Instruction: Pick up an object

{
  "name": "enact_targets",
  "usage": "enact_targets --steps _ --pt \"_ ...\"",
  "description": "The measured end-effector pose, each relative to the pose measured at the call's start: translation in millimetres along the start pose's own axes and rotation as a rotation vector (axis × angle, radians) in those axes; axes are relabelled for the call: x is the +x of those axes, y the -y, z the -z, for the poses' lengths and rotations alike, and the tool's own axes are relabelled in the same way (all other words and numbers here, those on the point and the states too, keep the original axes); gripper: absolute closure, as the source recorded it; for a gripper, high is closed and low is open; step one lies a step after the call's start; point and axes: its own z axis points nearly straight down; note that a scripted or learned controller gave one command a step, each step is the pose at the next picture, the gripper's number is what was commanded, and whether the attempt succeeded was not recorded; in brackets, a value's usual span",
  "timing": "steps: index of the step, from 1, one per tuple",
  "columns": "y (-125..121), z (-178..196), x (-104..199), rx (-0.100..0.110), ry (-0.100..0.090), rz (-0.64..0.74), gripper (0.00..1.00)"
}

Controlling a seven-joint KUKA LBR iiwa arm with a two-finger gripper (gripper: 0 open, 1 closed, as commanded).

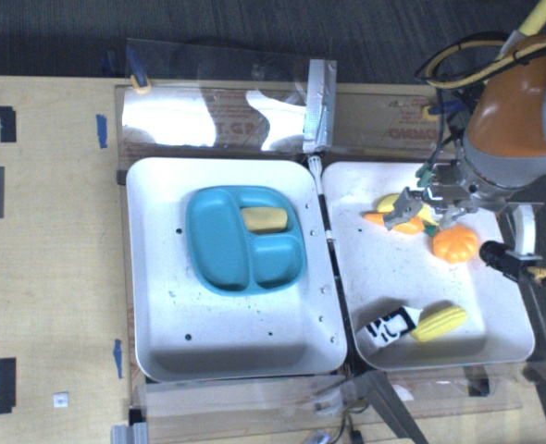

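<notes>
Reaching into the right white bin (514,336), jaws (404,209) sit over small orange-yellow toy food (390,216); grip state unclear.

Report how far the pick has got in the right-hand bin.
Done: the gripper is down in the right bin, among the small orange and yellow toys. In hand: nothing clearly sits between its fingers. Left: grasp and lift. The orange pumpkin, corn cob and black-and-white item lie untouched, as does the yellow piece in the blue tray.
</notes>
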Motion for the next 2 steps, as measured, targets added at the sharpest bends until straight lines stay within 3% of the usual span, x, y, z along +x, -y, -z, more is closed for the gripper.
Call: enact_targets --steps 1,2 --pt "-46.1 -115.2 -67.2 0.003 0.002 0.085 0.00" --pt "-43.0 -62.5 -118.2 -0.009 0.006 0.258 0.00"
